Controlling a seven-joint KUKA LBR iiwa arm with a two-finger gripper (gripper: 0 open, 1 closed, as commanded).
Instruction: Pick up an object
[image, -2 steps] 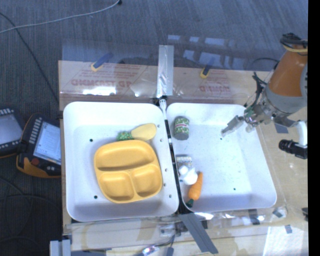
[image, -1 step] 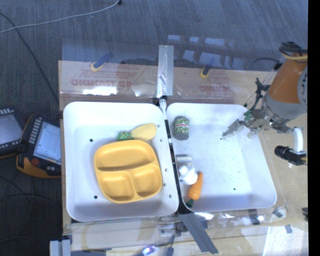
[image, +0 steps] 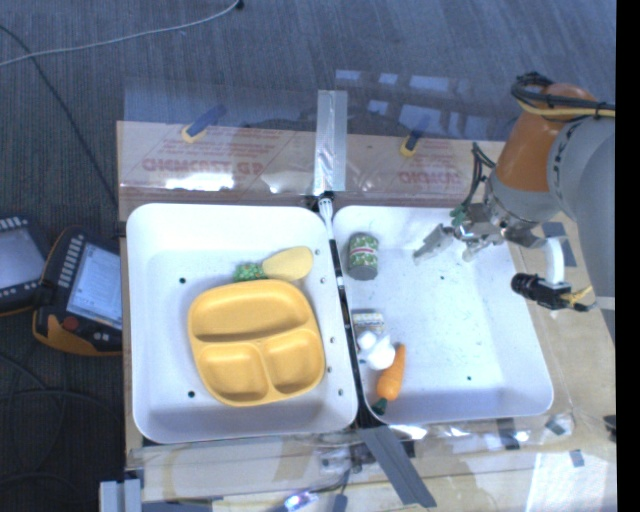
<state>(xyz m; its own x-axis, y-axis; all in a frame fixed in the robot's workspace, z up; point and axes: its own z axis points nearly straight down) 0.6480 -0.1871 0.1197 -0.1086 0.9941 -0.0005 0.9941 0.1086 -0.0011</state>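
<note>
Reading the clear sheet behind the bins gives only reversed red lettering, too blurred to make out; the small can in the right bin has a label I cannot read. The hand hangs over that bin's far part, fingers spread apart and empty, touching nothing. The can stands near the divider, well left of the hand. A carrot lies at the near left corner. A yellow tray sits in the left bin.
</note>
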